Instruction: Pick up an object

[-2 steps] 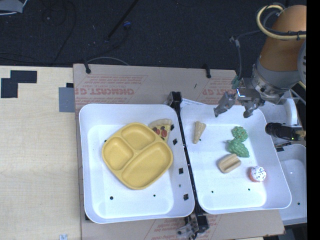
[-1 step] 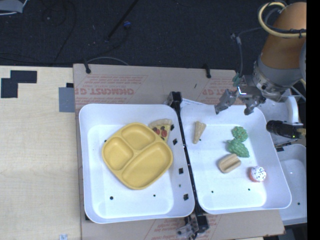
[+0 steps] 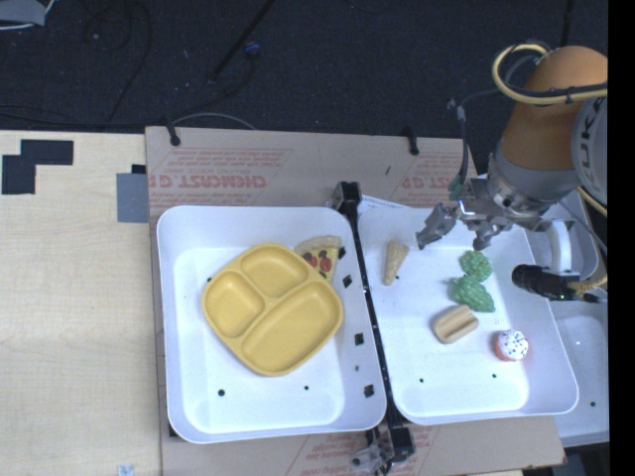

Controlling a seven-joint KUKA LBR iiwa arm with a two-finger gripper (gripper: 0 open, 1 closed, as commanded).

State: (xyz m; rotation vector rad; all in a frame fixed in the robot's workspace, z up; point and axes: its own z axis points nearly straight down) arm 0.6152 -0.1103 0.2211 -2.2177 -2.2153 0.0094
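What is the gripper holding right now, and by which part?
Nothing. The gripper hangs open above the right bin, with no object between its fingers; the green toy lies just below it.

Two bins are sitting side by side on the tabletop [image 3: 69, 296]. In the left bin [image 3: 189, 385], a tray [image 3: 273, 308] is lying, with a pizza slice [image 3: 321, 256] touching its far right edge. In the right bin [image 3: 476, 390], a cone [image 3: 396, 260] is lying far left, broccoli [image 3: 473, 280] right of it, a bread roll [image 3: 454, 323] nearer, and a ball [image 3: 512, 344] right of the roll. The end effector [image 3: 458, 230] is hanging over the far side, between cone and broccoli.
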